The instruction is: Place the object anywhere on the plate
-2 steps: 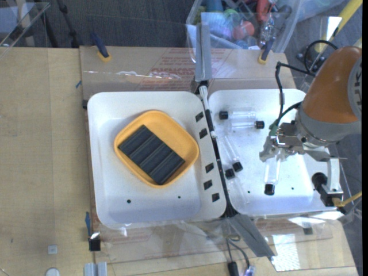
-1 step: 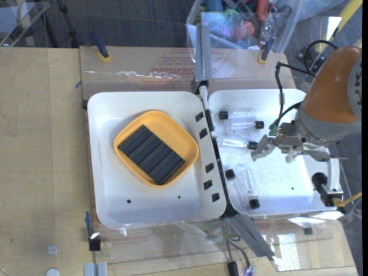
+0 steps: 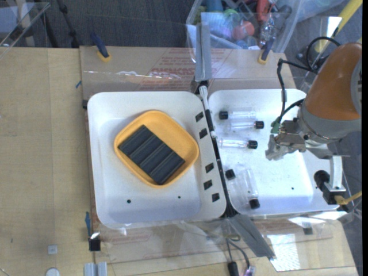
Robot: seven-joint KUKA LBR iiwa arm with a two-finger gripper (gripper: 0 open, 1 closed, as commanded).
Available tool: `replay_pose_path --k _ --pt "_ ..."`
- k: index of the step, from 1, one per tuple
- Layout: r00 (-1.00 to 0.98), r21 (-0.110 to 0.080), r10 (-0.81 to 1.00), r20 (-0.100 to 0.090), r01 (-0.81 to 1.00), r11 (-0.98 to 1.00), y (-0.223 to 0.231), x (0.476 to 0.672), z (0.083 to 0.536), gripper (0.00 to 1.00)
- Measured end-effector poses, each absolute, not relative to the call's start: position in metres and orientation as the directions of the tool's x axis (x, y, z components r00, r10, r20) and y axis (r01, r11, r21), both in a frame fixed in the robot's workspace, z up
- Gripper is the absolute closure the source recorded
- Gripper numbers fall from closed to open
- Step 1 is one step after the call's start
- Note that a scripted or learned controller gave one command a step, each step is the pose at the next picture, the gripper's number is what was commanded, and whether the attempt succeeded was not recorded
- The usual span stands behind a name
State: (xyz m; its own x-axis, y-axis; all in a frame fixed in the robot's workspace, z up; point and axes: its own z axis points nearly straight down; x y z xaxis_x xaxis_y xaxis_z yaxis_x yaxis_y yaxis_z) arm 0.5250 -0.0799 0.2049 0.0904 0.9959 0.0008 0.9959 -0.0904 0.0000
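Orange-yellow and square with rounded corners, the plastic plate point(image 3: 156, 147) you need sits in the left white bin point(image 3: 106, 114), well away from the tool point(image 3: 280, 148) and across the divider from it. A dark grey ribbed slab point(image 3: 152, 151) lies on the plate, turned at a slant.

Your tool hangs over the right white bin point(image 3: 287, 191), near that bin's far-right side, below the grey arm with the orange band point(image 3: 339, 82). You cannot tell from this angle whether it is apart or together, and nothing shows between its tips.

The clear plastic vials with black caps lie on the bin floor to the tool's left. One vial point(image 3: 238, 115) lies up and to the left of it, a second vial point(image 3: 237, 144) lies just beside it at about its own level, and a third vial point(image 3: 244, 184) lies below and to the left, pointing toward the bin's near edge.
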Motion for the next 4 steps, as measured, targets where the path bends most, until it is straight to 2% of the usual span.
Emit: replay_pose_path --k 1,2,4 --pt "-0.19 -0.002 0.982 0.002 0.982 0.19 -0.1 0.545 0.168 1.0" --pt "-0.33 0.0 0.944 0.001 0.944 0.33 -0.091 0.539 0.185 1.0" --pt "-0.502 -0.001 0.865 0.002 0.865 0.502 -0.099 0.548 0.172 1.0"
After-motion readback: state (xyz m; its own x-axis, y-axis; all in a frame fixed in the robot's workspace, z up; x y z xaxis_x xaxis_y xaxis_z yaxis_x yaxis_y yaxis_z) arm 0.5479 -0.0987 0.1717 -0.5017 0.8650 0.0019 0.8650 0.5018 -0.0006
